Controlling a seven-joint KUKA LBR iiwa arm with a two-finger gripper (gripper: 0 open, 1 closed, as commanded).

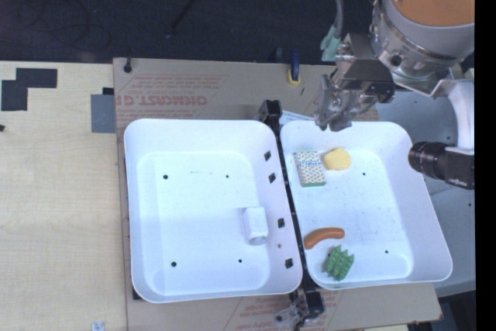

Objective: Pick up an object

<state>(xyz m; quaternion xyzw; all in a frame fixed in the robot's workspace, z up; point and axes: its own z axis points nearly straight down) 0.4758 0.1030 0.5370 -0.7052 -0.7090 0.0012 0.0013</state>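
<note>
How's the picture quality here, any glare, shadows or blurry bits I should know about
Camera view: the left bin is split by light, its upper part dimmer and its lower floor glaring bright around the white cylinder; the right bin is evenly lit, with the sausage and green piece crisp; the gripper looks soft and slightly blurred; the background above the bench is nearly black.

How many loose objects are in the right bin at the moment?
4. A patterned packet and a yellow piece lie side by side near the far edge, below the gripper. An orange sausage and a green piece lie near the front edge. None seems hidden.
</note>
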